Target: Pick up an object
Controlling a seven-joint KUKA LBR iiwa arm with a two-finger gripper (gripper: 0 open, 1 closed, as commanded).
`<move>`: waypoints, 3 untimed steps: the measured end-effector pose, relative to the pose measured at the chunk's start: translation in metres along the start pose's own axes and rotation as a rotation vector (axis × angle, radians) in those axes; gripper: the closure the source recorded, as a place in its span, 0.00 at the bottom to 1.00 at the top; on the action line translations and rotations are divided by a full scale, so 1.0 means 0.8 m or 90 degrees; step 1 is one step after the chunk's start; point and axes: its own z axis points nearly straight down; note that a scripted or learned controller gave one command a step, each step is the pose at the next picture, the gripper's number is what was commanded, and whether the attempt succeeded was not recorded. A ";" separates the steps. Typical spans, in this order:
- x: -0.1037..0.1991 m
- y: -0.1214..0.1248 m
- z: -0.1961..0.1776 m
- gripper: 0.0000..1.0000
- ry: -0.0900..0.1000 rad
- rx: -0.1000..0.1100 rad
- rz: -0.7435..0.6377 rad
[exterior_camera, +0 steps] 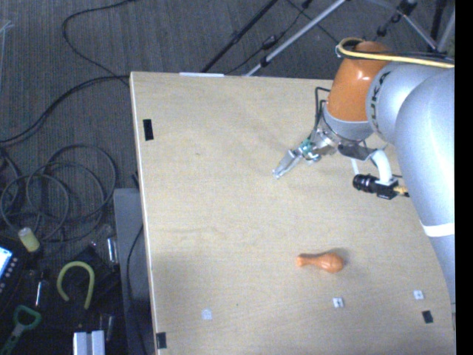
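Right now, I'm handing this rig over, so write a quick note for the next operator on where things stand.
Gripper: poised over bare bench top in the upper middle, with nothing between its fingers. I can't tell if the fingers are open or shut.
Object: a small orange pear-shaped piece lies on the wooden bench top, nearer the camera than the gripper and well apart from it.
Done: nothing picked up yet.
Left: move the gripper to the orange piece, close on it and lift.

A robotics lab: plywood bench [222, 198], floor cables [59, 176], tripod legs [325, 9].
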 end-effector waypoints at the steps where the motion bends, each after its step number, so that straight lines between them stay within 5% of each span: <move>1: 0.001 0.001 -0.011 1.00 0.001 -0.001 0.001; 2: 0.001 0.001 -0.011 0.00 0.001 -0.001 0.000; 3: 0.001 0.001 -0.023 1.00 0.002 -0.002 0.001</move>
